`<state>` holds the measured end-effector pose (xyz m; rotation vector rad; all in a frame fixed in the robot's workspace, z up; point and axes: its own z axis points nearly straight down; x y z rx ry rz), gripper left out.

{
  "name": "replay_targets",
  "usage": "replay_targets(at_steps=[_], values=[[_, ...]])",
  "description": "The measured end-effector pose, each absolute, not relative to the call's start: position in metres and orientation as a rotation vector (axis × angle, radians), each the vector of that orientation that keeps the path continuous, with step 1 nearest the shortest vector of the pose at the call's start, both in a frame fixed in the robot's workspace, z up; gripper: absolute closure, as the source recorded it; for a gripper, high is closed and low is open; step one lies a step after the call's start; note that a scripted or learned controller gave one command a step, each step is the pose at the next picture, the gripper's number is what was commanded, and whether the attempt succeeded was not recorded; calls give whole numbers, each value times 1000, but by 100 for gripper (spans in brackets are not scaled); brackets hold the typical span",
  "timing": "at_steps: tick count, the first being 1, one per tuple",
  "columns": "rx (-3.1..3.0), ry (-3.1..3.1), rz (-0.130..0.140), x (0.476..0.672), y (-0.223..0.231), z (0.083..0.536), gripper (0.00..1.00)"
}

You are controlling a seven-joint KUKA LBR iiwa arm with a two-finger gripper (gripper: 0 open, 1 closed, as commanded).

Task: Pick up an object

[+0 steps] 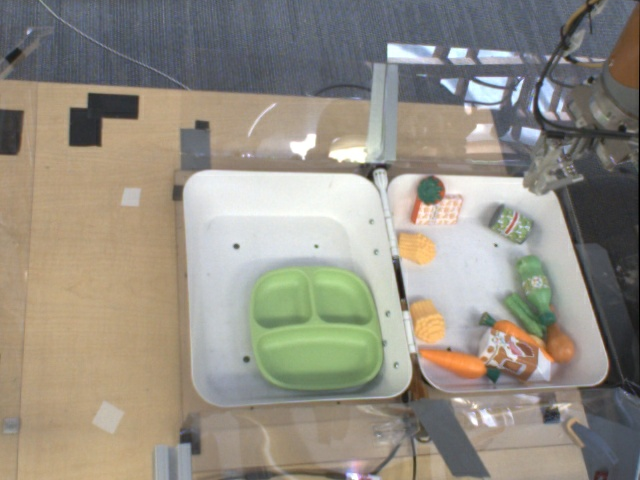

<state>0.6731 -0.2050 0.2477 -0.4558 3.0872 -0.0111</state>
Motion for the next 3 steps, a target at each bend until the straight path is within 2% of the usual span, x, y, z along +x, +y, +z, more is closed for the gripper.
replay_targets(at_steps=[1,2,3], values=[[-209,3110,-8,672,-164,370,100],[-40,3119,-6,669,-166,476,100],[-229,3132,1,645,-207,364,100]])
